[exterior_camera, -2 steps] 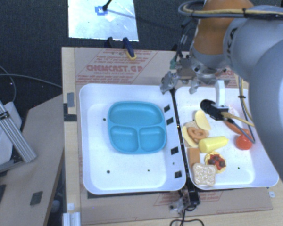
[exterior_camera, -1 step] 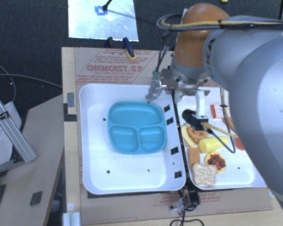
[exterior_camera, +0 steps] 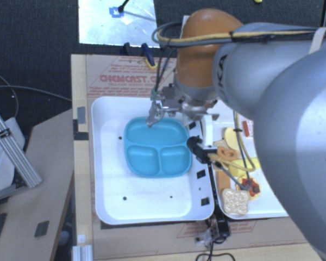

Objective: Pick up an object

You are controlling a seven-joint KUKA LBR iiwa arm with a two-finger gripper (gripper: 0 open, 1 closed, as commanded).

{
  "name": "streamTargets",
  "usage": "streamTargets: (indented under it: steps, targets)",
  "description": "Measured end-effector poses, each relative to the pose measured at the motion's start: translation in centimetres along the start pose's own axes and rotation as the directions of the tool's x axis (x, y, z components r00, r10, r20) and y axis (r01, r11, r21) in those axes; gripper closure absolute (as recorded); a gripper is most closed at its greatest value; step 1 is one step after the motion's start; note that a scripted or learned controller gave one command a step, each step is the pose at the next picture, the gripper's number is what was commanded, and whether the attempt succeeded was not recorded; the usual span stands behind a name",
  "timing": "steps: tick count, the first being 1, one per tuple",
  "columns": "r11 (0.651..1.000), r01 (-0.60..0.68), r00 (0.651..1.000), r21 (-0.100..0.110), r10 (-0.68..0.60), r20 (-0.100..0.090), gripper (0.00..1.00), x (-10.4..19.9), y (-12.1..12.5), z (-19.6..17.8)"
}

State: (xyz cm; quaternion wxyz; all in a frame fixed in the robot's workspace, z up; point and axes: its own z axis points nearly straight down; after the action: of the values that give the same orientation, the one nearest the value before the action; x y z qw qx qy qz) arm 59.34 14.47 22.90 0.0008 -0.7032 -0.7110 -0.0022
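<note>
A blue divided plate (exterior_camera: pixel 156 147) lies in the left white bin (exterior_camera: pixel 111 200), towards its back right. My gripper (exterior_camera: pixel 152 117) hangs at the plate's back rim, near its left corner, low over it or touching it. I see nothing held. The arm's orange band and grey body cover much of the right bin (exterior_camera: pixel 271 210). In that bin lie a yellow piece (exterior_camera: pixel 231 137), an orange piece (exterior_camera: pixel 227 154), a beige waffle-like square (exterior_camera: pixel 234 200) and a small red-orange thing (exterior_camera: pixel 253 187).
The wall between the two bins (exterior_camera: pixel 208 186) runs just right of the plate. Bare bin floor lies in front of and left of the plate. A cardboard sheet (exterior_camera: pixel 119 78) lies behind the bins, and a metal frame (exterior_camera: pixel 13 151) stands at the far left.
</note>
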Motion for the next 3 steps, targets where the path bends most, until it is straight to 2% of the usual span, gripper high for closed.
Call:
streamTargets:
  steps: [1,2,3]
  targets:
    - [1.0,-0.012,1.0,0.01,0.012,0.006,0.0,-1.5,1.9,12.6]
    - [1.0,-0.009,1.0,0.001,0.009,0.003,1.0,-1.4,2.2,10.7]
    - [1.0,-0.006,1.0,0.0,0.006,0.001,1.0,-0.3,-2.1,5.0]
